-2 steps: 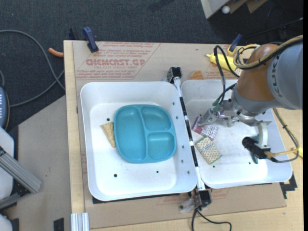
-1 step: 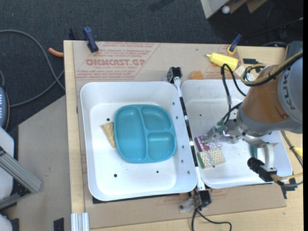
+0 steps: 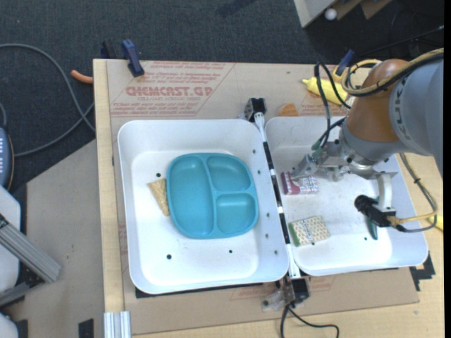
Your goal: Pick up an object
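over the right bin, the pincer hangs low from the arm, seemingly aimed at the small pink-and-white packet just off its 7 o'clock, but its tip is a dark tangle and i cannot tell its state. a green-patterned packet lies at 6 o'clock, untouched. at 9 o'clock the left bin holds a teal divided plate, which half covers a tan cracker-like piece.
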{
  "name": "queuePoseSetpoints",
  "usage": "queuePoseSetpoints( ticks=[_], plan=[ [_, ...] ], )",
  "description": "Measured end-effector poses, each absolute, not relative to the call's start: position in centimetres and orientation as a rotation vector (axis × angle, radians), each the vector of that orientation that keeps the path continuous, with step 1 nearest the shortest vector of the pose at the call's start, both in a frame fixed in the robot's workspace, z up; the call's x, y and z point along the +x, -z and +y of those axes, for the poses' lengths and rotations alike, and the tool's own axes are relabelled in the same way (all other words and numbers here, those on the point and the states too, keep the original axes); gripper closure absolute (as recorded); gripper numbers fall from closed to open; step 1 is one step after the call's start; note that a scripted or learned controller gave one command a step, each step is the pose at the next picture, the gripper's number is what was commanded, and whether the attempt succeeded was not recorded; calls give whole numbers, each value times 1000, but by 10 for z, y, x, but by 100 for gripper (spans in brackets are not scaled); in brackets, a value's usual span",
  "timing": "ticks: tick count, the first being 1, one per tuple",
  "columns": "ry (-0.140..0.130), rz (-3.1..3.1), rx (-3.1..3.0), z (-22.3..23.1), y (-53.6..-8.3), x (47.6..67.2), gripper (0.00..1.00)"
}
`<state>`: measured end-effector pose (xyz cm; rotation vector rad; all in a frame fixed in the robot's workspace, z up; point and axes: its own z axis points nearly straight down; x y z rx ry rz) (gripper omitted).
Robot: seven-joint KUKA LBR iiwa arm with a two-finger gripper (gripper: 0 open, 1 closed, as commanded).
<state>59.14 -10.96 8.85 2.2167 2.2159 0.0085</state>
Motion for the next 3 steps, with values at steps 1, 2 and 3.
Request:
queuePoseSetpoints(
  ticks=[1,2,3],
  plan=[
    [-14,2214,2214,-108,-99,593,100],
    [-14,2214,2214,-108,-99,592,0],
    [0,2222,2220,-112,-85,640,0]
  ],
)
